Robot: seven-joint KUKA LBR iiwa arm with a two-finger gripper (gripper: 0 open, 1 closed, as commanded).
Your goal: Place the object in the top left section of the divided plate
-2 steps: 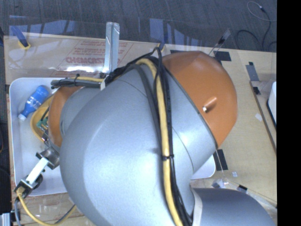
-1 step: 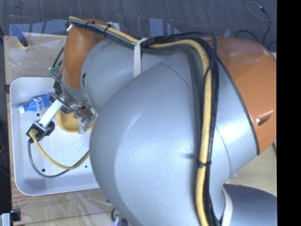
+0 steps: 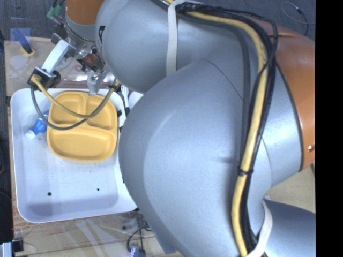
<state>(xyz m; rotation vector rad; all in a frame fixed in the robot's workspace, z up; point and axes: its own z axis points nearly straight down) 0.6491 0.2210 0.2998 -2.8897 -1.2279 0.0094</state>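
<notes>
While the arm [image 3: 214, 143] masks most of the tabletop, item: yellow divided plate [image 3: 83, 126], left bin [image 3: 64, 197], pincer [image 3: 92, 83] at its 12 o'clock rim, state undeterminable. Blue-white object [image 3: 37, 128] at plate's 9 o'clock. Advice: confirm grasp before lowering.

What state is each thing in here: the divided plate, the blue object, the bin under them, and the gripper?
Divided plate: yellow, lying flat and upright in the left bin, its sections showing nothing inside.
Blue object: lying in the bin against the plate's left edge, outside the plate.
Left bin: white, holding the plate and the blue object.
Gripper: above the plate's far edge; grip state unclear.
Arm: reaching across, covering the right bin.
</notes>
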